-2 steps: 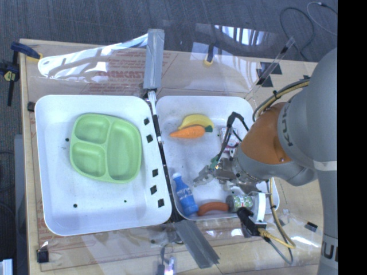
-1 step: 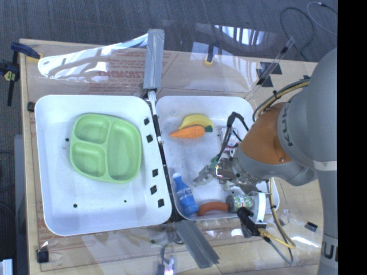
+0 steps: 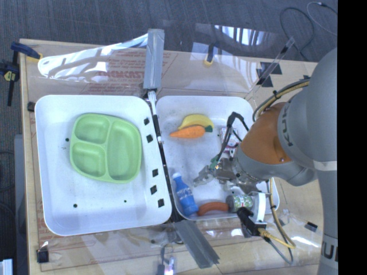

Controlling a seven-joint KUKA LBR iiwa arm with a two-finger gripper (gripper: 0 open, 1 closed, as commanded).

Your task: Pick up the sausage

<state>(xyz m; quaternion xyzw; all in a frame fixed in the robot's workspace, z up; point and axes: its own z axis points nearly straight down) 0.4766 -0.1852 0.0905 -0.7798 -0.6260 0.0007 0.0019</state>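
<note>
Sausage (image 3: 213, 207), blue bottle (image 3: 184, 195) touching, tool (image 3: 207, 175) above

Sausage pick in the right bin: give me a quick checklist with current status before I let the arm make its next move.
1. Sausage in sight: ok, it lies at the near edge of the right bin.
2. Gripper over the sausage: not ok, it sits above and slightly left of it, apart from it.
3. Sausage between the fingers: not ok, nothing shows there.
4. Room around the sausage: not ok, the blue bottle lies right beside its left end.
5. Carrot and banana out of the way: ok, both at the bin's far side.
6. Finger opening: cannot tell.
</note>
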